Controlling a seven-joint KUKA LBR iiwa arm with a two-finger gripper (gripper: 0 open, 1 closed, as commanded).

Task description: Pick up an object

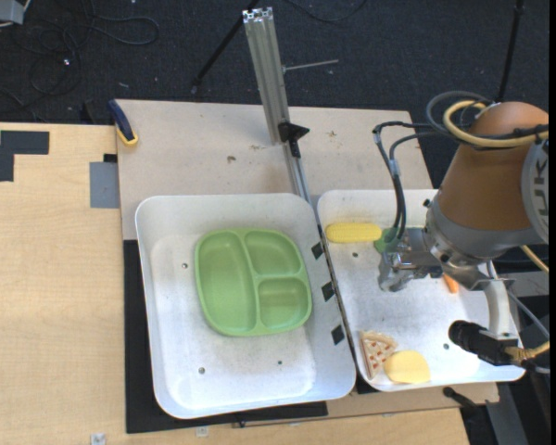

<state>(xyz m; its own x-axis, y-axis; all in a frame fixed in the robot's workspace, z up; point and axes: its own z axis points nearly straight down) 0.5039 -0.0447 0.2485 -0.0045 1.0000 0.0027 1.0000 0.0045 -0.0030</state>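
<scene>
Nearest us, at the front of the right-hand shallow white bin [417,318], a pale yellow rounded lump [408,367] lies touching a small triangular pizza-slice toy [377,349]. Further in, the gripper [396,274] hangs low over the bin's bare middle. We see nothing held in it, and we cannot tell whether it is wide or narrow. We judge the pick not yet made, so settling on a thing, closing on it and lifting are all left. Just beyond the gripper lies a yellow oblong corn-like piece [352,233], the closest candidate.

The left-hand shallow white bin [167,341] holds a green plastic plate with three compartments [253,281]. Both bins rest on a pale wooden surface [46,295]. Behind them a slim aluminium post [264,72] rises, and beyond it is a dark floor strewn with cables [93,26].
</scene>
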